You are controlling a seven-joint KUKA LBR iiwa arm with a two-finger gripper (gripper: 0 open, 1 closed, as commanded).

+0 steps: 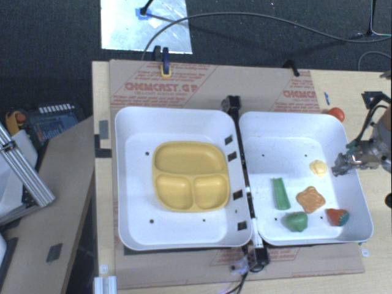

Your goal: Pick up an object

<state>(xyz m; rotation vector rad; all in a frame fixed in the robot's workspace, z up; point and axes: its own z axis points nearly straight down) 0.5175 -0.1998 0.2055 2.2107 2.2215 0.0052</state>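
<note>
Floor: we see dark carpet (49, 41) around the counter.
Counter: we note a pale wood top (101, 103) under a brown printed sheet (208, 87).
Floor patch: we spot a shiny foil square (144, 17).
Cables: we see grey cable (275, 23) trailing across the carpet.
Left: we see a second pale counter (55, 182).

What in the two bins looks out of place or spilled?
Nothing stands out. The yellow divided tray lies flat in the left bin, and the green stick and the other small toy pieces lie loose in the right bin. The gripper hangs over its right rim.
</note>
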